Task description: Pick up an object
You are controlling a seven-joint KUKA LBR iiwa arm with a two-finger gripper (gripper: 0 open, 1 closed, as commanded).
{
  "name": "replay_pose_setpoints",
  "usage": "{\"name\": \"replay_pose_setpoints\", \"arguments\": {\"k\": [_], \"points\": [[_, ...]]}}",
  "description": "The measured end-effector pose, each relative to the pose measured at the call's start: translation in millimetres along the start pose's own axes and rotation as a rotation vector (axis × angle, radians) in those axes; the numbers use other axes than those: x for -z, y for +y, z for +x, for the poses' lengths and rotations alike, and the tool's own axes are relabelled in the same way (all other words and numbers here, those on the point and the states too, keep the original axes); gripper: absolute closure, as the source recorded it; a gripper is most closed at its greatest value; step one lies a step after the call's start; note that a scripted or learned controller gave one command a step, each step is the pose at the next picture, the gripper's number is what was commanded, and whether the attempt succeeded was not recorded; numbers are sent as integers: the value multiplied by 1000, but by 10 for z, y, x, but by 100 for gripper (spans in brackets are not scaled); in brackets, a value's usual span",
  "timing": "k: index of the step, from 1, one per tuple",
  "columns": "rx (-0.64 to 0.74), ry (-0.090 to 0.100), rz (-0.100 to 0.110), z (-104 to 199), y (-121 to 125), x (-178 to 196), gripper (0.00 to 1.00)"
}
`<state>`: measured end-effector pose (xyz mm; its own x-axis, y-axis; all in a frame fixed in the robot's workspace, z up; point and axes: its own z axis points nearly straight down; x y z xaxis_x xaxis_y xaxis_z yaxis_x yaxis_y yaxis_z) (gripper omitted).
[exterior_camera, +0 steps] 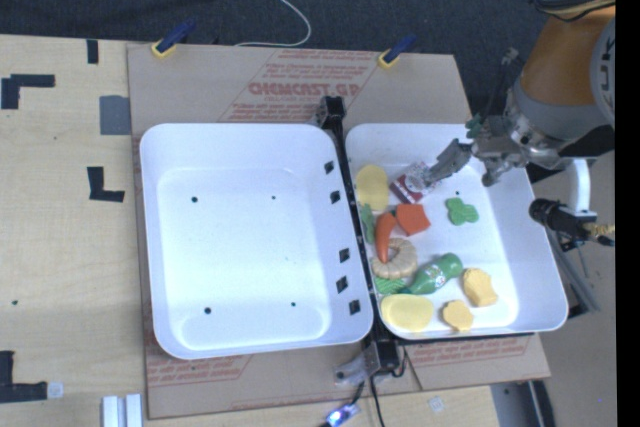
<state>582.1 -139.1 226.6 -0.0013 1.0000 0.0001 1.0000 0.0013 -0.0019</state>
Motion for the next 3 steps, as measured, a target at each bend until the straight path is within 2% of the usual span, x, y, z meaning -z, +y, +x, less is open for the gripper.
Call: {"name": "replay_pose_setpoints", "arguments": {"k": [1,2,3], "points": [[1,-1,2,-51,230,-1504,0],[0,-1,-2,-56,242,-1319,100],[-3,6,67,0,764,-1437,100]]}}
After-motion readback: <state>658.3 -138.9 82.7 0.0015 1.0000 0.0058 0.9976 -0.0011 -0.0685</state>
